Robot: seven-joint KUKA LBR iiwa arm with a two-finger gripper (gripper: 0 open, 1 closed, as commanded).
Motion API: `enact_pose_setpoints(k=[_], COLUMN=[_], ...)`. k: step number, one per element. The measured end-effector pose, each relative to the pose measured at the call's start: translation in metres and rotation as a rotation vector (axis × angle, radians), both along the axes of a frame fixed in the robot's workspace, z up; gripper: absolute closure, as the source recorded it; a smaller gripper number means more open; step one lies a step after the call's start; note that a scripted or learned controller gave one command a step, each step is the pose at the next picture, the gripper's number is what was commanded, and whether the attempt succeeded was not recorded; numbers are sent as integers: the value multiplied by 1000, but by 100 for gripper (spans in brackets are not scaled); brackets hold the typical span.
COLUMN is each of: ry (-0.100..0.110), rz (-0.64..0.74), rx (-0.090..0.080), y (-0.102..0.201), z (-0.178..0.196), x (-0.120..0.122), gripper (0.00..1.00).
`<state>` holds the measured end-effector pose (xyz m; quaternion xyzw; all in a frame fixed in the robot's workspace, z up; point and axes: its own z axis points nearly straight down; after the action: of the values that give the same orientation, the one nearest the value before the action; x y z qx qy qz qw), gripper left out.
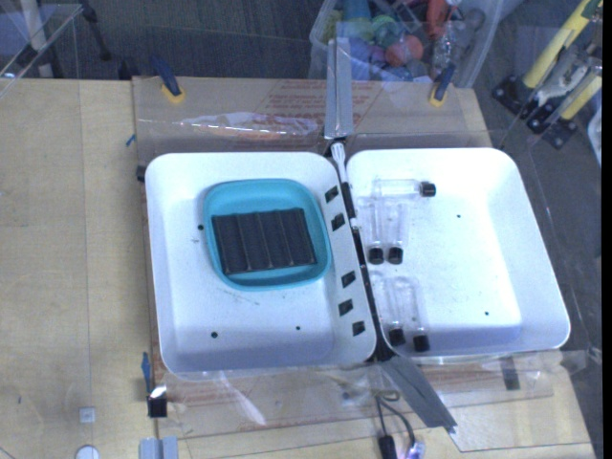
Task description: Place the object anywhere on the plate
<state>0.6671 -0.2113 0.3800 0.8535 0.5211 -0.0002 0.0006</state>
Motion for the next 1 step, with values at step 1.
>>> enact_pose_setpoints(k=[1], ry=[3], rz=[-6], rx=[2], y=[17], z=[-95], x=[0], gripper=[0])
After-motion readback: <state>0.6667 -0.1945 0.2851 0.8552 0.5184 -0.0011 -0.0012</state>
